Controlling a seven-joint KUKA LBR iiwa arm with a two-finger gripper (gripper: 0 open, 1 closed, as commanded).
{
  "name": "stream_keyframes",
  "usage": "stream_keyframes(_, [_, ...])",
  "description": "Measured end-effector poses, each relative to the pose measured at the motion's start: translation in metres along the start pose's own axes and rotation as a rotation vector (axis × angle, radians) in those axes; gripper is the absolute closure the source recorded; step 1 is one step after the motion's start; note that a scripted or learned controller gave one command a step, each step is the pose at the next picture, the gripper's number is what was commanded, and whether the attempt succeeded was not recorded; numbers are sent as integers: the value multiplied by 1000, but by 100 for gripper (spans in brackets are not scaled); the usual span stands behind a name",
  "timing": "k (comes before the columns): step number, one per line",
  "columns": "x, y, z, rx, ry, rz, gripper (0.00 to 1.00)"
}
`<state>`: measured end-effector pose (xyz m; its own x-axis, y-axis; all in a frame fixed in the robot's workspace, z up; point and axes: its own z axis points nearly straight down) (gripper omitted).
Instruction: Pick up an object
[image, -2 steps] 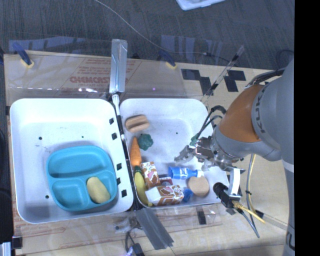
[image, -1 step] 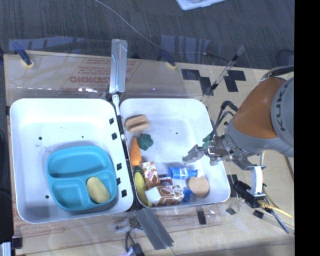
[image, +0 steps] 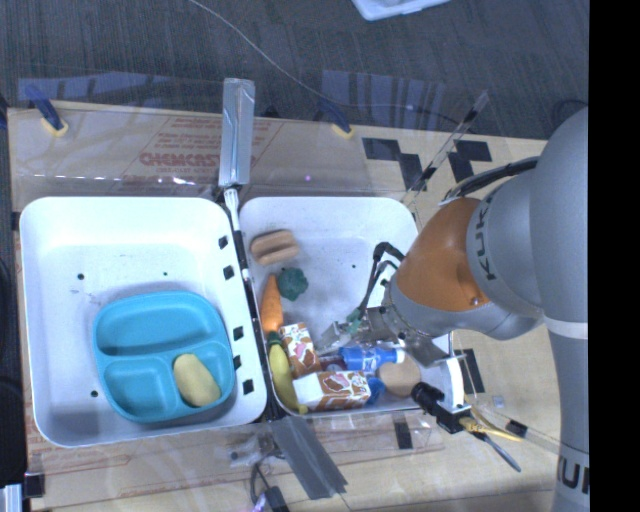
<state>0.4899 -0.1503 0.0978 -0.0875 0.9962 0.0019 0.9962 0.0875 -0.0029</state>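
Pincer (image: 362, 328) is low in the right bin (image: 330, 215), just beside the blue bottle (image: 372, 356) in the near pile, but you cannot tell its state, so I judge nothing is lifted yet, while the left bin (image: 60, 230) on the bench (image: 540, 450) holds a blue tray (image: 150, 345).

pincer (image: 362, 328) fingers hidden, arm (image: 560, 250) cropped right
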Motion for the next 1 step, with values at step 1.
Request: stream_keyframes(1, [5, -9, 3, -13, -10, -81, 0])
